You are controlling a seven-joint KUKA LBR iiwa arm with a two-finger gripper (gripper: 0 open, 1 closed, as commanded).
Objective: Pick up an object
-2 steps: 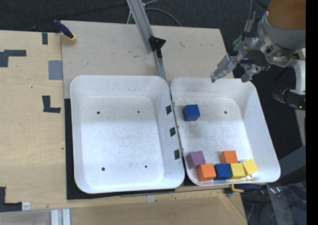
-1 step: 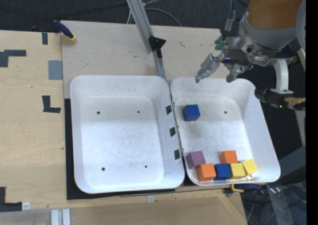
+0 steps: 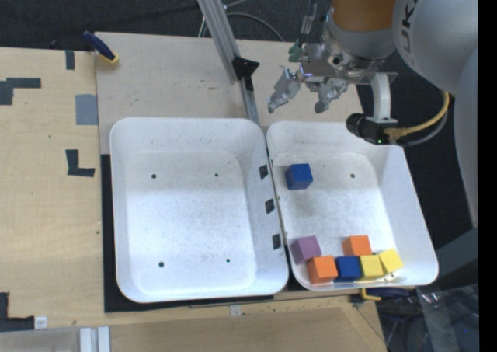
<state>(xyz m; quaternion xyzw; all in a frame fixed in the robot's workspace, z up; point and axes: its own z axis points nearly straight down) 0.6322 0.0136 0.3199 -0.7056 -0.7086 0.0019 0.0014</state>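
The blue cube (image 3: 298, 176) is the piece I would go for, since it sits alone on the floor of the right bin (image 3: 404, 187), below the fingers (image 3: 281, 97) and a little to the arm's side of them, well apart from everything else.

Taking the scene from the biggest thing down: the bench (image 3: 163, 78) carries both bins. The left bin (image 3: 186, 210) lies off to the far side from the arm. The gripper (image 3: 307, 98) hangs above the back rim of the right bin with its two fingers spread apart and nothing between them.

The cluster in the near corner, far below the fingers, worries me most. A purple cube (image 3: 306, 247), two orange cubes (image 3: 322, 268) (image 3: 356, 245), a second blue one (image 3: 348, 266) and two yellow ones (image 3: 372, 266) (image 3: 390, 259) sit touching or just beside each other and close against the bin wall. My judgement is that a descent there could land a finger on top of a block or wedge it against the wall, leaving no gap to close into.

Even for the lone cube, risks remain as I see it. The fingers hover over the rim, so a straight drop might strike the bin edge. The cube also looks turned slightly, so a misaligned closure could pinch its corners and squirt it sideways.
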